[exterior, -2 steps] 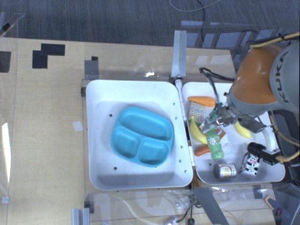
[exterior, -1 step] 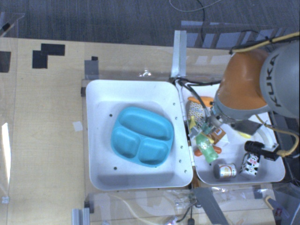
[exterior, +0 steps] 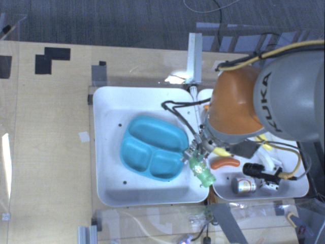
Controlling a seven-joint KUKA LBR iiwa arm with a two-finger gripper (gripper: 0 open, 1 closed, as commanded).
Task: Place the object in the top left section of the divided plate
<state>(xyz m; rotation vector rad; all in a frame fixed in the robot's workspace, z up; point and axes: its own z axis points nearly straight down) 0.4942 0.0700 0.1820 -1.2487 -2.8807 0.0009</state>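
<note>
Green translucent object (exterior: 202, 173) beside blue divided plate (exterior: 154, 147); claw (exterior: 195, 154) state unclear.

The wooden bench (exterior: 51, 151) bears two white bins (exterior: 109, 187).

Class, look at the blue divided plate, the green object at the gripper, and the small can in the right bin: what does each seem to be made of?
Divided plate: probably plastic, with an even blue colour and a soft matte sheen. Green object: seemingly translucent plastic or glass; light passes through it, but blur leaves this open. Small can: likely metal, silvery and reflective.
</note>
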